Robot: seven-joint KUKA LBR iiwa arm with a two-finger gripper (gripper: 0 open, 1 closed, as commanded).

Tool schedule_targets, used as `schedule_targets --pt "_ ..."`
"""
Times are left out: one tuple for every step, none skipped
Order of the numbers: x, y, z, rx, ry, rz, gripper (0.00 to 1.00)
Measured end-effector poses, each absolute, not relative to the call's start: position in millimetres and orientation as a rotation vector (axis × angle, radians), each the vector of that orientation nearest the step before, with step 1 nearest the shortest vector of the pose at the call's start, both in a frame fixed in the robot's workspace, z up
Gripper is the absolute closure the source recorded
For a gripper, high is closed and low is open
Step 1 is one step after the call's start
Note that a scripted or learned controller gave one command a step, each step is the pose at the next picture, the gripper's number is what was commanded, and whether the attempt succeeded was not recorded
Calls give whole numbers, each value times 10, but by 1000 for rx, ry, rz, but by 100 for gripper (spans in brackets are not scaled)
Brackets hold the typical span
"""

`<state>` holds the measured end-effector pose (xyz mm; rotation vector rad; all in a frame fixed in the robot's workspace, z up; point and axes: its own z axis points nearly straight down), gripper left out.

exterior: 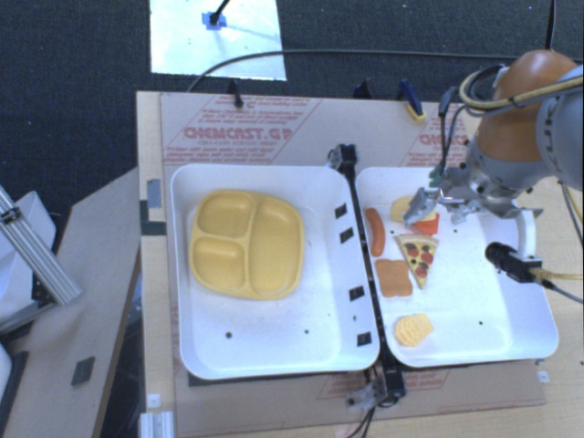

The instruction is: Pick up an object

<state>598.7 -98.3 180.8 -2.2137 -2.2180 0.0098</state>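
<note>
Nearest us lies a ridged yellow plastic chip (413,328). We see the gripper (427,210) above a red plastic piece (429,224) at its six o'clock; grip state indiscernible.

Arm (538,108) cropped at right edge

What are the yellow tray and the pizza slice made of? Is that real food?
The yellow tray looks like moulded plastic: one even colour, smooth, with rounded compartments and a soft sheen. The pizza slice is probably a plastic toy, not real food: flat bright colours, neat edges, painted-looking toppings. From this far, rubber or foam can't be ruled out.
</note>
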Motion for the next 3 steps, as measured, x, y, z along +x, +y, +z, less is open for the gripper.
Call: schedule_targets --pt "6012 -980 1866 -2218 -2226 -1 0" --pt "5964 -933 1425 -2217 -2222 2 0" --pt "5976 -935 926 -2222 -2224 0 0"
